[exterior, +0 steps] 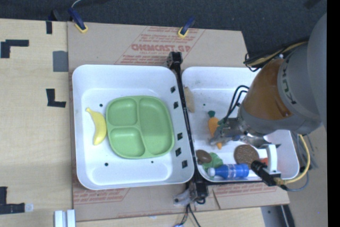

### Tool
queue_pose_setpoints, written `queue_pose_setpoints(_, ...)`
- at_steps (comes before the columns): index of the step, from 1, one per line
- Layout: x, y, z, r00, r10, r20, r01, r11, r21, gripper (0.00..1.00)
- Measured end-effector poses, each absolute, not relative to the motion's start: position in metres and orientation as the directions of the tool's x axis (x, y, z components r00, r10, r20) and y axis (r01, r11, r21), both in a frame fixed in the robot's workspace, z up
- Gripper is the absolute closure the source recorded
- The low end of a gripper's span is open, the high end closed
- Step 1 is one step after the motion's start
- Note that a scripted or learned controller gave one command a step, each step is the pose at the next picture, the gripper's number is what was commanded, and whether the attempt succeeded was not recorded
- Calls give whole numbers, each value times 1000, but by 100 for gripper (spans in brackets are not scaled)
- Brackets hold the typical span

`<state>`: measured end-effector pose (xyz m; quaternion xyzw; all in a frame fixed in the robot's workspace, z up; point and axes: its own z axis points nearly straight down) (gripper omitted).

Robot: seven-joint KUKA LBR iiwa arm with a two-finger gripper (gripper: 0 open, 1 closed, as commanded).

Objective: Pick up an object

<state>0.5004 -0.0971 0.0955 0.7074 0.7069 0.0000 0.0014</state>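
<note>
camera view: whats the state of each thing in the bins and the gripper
green divided plate: flat in the left bin, right way up
banana: lying beside the plate's left edge
carrot: in the right bin, just left of the gripper
blue bottle: lying on its side by the near wall
brown round object: lying flat
gripper: low in the right bin

Green plate (141, 126), yellow banana (98, 126), blue bottle (231, 171), white bins (79, 114).

Glossy white plastic bins (85, 114) on matt brown cardboard (154, 48).
</note>
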Motion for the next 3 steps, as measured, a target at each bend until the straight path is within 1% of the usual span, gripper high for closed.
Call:
queue_pose_setpoints(1,500,-97,95,1,1000,-2,1000,-1,2,0)
queue_pose_setpoints(2,500,-97,104,0,1000,-1,1000,0,0,100)
queue_pose_setpoints(3,497,-49,207,-1,1000,0,1000,1,-1,100)
